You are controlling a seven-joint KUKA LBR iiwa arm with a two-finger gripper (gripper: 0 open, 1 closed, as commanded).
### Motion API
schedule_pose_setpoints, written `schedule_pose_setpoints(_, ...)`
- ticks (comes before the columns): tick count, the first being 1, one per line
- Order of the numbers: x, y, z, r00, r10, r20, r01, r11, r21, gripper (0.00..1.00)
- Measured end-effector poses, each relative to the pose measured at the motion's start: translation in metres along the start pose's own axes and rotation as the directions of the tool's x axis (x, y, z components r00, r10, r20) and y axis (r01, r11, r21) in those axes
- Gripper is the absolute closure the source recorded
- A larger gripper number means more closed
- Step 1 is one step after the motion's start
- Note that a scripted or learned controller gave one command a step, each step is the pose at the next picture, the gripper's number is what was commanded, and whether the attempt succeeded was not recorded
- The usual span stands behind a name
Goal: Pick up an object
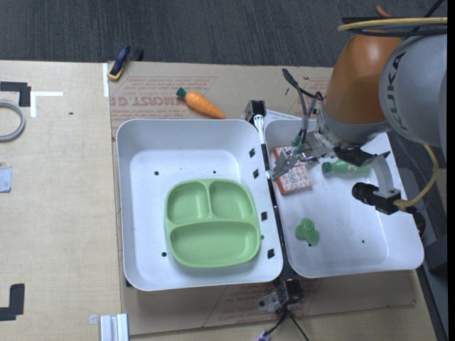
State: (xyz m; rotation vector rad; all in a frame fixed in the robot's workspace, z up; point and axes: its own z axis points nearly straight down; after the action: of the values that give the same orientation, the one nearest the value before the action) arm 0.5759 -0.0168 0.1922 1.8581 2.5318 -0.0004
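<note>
Camera view: green plate [212,224] in left bin [135,155].

Even, diffuse overhead lighting; the scene is moderately bright with no hard-edged shadows. The two white bins [192,151] read close to overexposed — their floors lose surface detail, with faint grey shading along the inner walls. A soft shadow lies under the green plate [212,222] along its lower rim. The arm [387,77] shows a broad, dull sheen on its orange band and grey shell, and throws a weak shadow over the upper part of the right bin. The tabletop [57,212] is evenly lit. Resolution is low: small items and the printed lettering on the cardboard are soft — the wiring around the tool [295,158] is hard to resolve. The dark carpet at top shows fine grain.
</note>
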Motion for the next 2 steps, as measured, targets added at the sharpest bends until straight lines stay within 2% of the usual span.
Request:
schedule_pose_setpoints(1, 0.000, 0.000, 0.000, 1.000, 0.000, 0.000, 0.000, 1.000, 0.000, 0.00)
schedule_pose_setpoints(2, -0.084, -0.007, 0.073, 0.998, 0.070, 0.000, -0.070, 0.998, 0.001, 0.00)
